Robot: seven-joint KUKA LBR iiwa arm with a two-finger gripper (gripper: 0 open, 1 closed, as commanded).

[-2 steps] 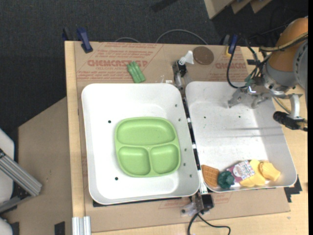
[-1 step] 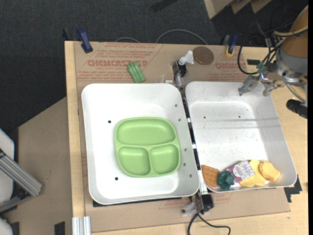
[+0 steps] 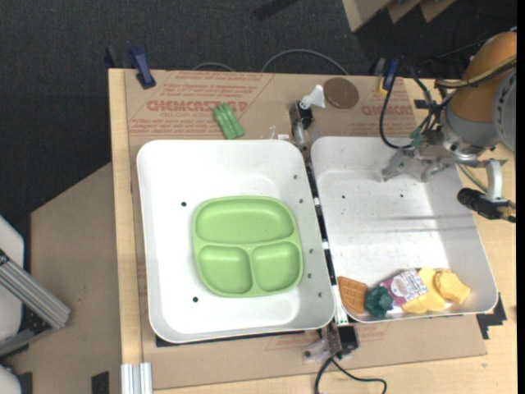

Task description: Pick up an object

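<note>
Broadly, the table [image 3: 189, 97] carries two white bins. The left bin [image 3: 164, 179] holds a green divided plate [image 3: 246, 245]. The right bin [image 3: 394, 220] has small toy foods [image 3: 406, 292] heaped in its near corner. The tool [image 3: 414, 164] hovers over its far end, well apart from them; whether it is apart or together, I cannot tell.

You have a small heap of toy food pieces well below the claw [image 3: 410, 164], packed into the near corner of the same bin: an orange waffle-like wedge [image 3: 352, 293], a dark green lump [image 3: 378, 302], a pink-and-white packet [image 3: 407, 286], and yellow pieces [image 3: 443, 290], touching one another. The yellow ones may be cheese slices.
</note>
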